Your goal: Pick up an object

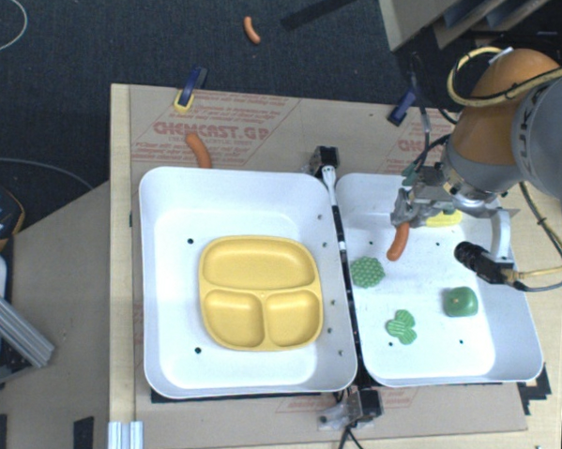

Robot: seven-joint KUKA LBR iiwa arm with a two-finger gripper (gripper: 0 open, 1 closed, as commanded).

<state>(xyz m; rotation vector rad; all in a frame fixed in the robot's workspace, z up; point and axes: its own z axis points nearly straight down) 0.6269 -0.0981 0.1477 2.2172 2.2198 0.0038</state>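
At right of centre, the gripper (405, 219) is clamped on a slim orange carrot-like toy (398, 242); lift straight, slowly, keeping it vertical.

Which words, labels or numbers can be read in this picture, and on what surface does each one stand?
"CHEMCAST GP", red print on the board behind the left bin; last letters uncertain.
More red print on the board near the arm: partly covered, unreadable.
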